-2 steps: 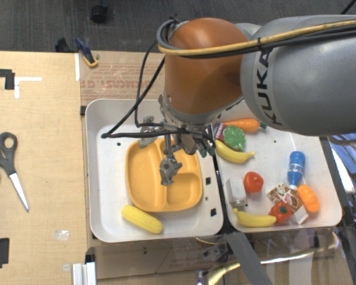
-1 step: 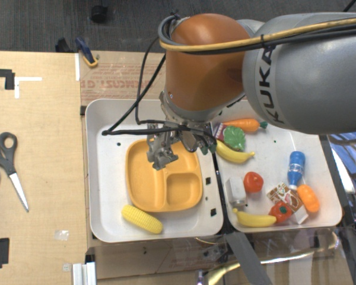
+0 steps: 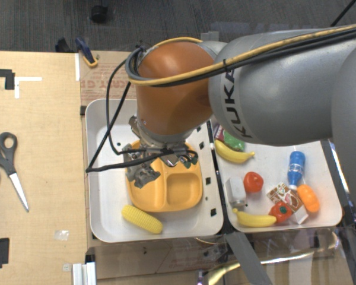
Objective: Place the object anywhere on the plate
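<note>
one word, "kuka", on the grey arm (image 3: 273, 94)

a dark grey carpeted floor (image 3: 166, 8) lies behind the bench; a pale wooden board (image 3: 35, 159) at left carries scissors (image 3: 9, 165) and what seem black tape marks (image 3: 3, 79).

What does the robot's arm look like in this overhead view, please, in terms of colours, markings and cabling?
The arm is a thick, rounded grey metal body with "KUKA" lettered in black on its side. A glossy orange band wraps the section above the wrist. A yellow cable and black cables run along the arm and loop around the orange part. The gripper is a small dark grey metal assembly with thin black wires trailing from it.
</note>
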`<state>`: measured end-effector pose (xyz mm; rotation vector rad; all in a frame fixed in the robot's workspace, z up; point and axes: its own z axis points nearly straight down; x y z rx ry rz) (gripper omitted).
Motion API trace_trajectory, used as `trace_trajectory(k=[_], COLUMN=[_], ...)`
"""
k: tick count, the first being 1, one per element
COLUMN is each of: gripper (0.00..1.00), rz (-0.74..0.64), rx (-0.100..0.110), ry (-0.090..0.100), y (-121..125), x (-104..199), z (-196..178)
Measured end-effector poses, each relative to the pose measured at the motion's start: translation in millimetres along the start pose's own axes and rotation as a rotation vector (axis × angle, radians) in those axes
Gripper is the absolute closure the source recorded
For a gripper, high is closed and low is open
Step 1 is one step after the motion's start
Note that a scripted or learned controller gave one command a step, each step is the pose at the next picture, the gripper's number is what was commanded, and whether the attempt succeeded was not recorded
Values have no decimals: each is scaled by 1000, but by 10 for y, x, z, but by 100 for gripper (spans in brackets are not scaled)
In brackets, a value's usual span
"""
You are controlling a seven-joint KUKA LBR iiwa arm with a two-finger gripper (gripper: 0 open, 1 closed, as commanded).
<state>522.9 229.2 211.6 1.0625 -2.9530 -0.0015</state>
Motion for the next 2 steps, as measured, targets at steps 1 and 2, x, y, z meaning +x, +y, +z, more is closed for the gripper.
trace_trajectory(k=[1,2], gripper=[100,100], rz=[-38,-238], rx=[1,1], ry=[0,-2], y=[181,127], x=[340,400], z=[-59,10])
